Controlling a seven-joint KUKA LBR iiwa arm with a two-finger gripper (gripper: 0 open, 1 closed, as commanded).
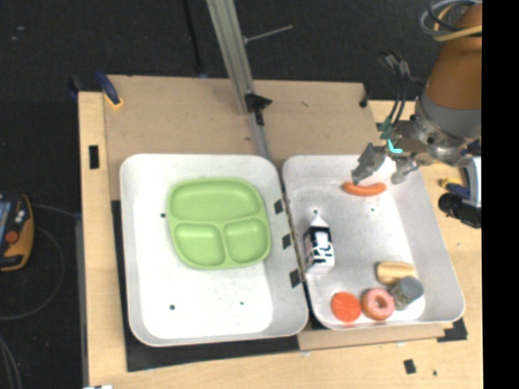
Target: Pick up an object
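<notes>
- Camera view: the right bin [422, 217] is the landmark; the left bin [146, 298] sits against its left side and holds a green plate [217, 221] with three compartments.
- The gripper [384, 166] hangs over the right bin's far edge, its two fingers [365, 165] spread wide, one to the left and one to the right, with nothing between them.
- A sausage [364, 189], orange-red and lying flat, rests on the bin floor near the far wall, just below the spread fingers. I judge it the likeliest target, as it is the nearest thing to the gripper.
- I cannot tell whether the fingertips touch the sausage or stand a little above it; the slant of the view hides the gap.
- A small bottle [319, 244] with a dark label lies near the bin's left wall, well apart from the gripper.
- In the bin's near right corner sit a bread roll [394, 271], a grey lump [408, 289], a pink donut [377, 303] and an orange disc [346, 307], close together.
- Progress, as I judge it: the approach looks about made, with the gripper lined up over the sausage. Nothing is grasped yet and nothing is lifted.
- What is left: settle the fingers either side of the sausage, close on it, and raise it clear of the bin floor.
</notes>
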